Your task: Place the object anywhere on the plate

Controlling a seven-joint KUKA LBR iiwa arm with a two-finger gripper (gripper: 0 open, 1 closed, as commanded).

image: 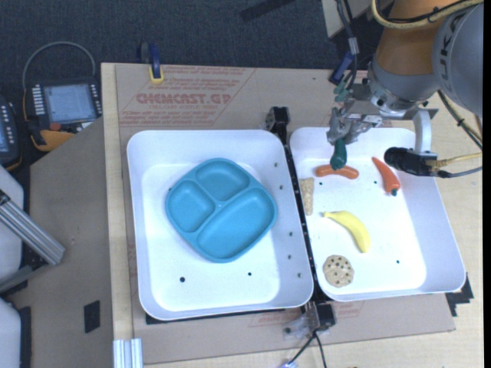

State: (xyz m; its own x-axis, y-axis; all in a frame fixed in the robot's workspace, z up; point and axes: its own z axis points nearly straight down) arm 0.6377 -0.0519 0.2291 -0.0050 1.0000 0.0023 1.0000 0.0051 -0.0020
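From above: gripper [340, 156] down in the right bin [437, 251], teal tips drawn close together, touching the hot dog [337, 172] from just above. Nothing visibly pinched between them. Hot dog lying left to right, across the tips. Blue plate [221, 208] well apart to the left, in the left bin [153, 267].

The tool [343, 135] hangs over the far end of the right bin [437, 228] with a teal object [338, 156] between its fingers, just above a hot dog [337, 172]. Also in that bin: a carrot [386, 173], a banana [350, 228], a cookie [337, 269] and a cracker [307, 195] by the left wall. In the left bin [153, 274] sits the blue divided plate [221, 218].
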